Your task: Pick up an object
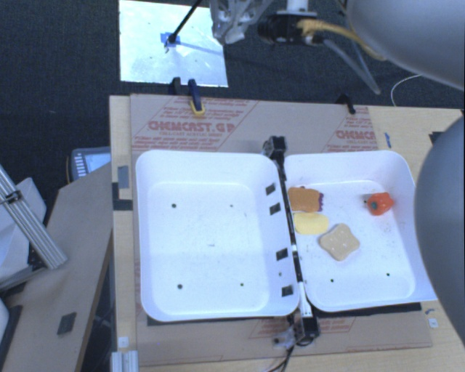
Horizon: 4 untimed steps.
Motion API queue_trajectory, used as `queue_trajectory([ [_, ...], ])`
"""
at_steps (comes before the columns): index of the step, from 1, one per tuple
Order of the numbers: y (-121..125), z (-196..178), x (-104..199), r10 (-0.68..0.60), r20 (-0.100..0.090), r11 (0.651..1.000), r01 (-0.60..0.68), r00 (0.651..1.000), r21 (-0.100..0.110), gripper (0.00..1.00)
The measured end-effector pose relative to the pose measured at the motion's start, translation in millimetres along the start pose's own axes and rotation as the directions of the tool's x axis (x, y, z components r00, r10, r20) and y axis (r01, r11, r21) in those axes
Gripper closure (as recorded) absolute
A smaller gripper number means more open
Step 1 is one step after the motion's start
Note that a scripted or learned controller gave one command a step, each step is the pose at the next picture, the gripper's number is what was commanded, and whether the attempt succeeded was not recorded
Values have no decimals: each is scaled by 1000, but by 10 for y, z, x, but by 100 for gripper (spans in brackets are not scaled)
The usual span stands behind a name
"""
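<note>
The right bin (396, 280) holds several small objects. An orange-brown piece with a purple edge (304, 199) lies next to the divider. Just below it is a flat yellow piece (311, 224), and a tan toast-shaped piece (339, 242) lies lower right of that. A small orange-red object (378, 203) sits near the right wall. My gripper (232, 22) hangs high at the top of the camera view, beyond the far edge of the bench and well away from both bins. Nothing shows in its grasp.
The left bin (203, 232) sits beside the right one, joined by a black clipped seam (285, 232). The grey arm (443, 218) covers the right edge. A shiny plate (171, 43) lies on the floor beyond the bench. A yellow clamp (196, 102) grips the far board edge.
</note>
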<state>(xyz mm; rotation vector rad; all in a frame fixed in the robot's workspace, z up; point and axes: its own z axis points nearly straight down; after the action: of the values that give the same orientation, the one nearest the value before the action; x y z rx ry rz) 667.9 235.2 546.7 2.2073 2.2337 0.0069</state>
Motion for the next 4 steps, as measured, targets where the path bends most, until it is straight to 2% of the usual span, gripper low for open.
queue_trajectory([
  [1, 0, 4, 0, -1, 0, 1000, 1, 1000, 1, 0],
  [2, -1, -113, 6, -5, -1, 1000, 5, 1000, -2, 100],
  [3, -1, -108, 6, -6, -1, 1000, 6, 1000, -1, 0],
  [4, -3, -224, 13, -10, -2, 1000, 10, 1000, -4, 100],
])
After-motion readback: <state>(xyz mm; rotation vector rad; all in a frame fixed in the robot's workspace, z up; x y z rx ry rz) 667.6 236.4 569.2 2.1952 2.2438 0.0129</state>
